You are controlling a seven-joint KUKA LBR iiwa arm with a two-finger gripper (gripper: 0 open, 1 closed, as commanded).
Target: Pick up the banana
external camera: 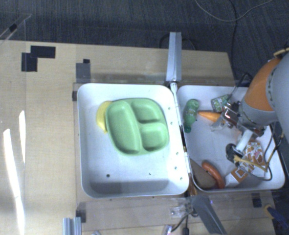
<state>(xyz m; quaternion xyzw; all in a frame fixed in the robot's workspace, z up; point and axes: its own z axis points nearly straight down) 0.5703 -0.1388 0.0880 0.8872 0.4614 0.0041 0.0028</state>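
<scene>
The banana (pixel 101 116) lies in the left bin (pixel 129 182), and just a yellow edge of it peeks out from under the left side of a green divided plate (pixel 137 125). My gripper (pixel 224 117) is far from it, low in the right bin (pixel 274 177). It hangs at the right end of an orange carrot (pixel 209 115), with nothing visibly held.
The right bin also holds a green vegetable (pixel 190 111) beside the carrot, a small green-and-white packet (pixel 219 102), a reddish sausage (pixel 214 174) at the front and a patterned snack packet (pixel 253 156). A metal divider (pixel 174 58) stands behind the seam between the bins.
</scene>
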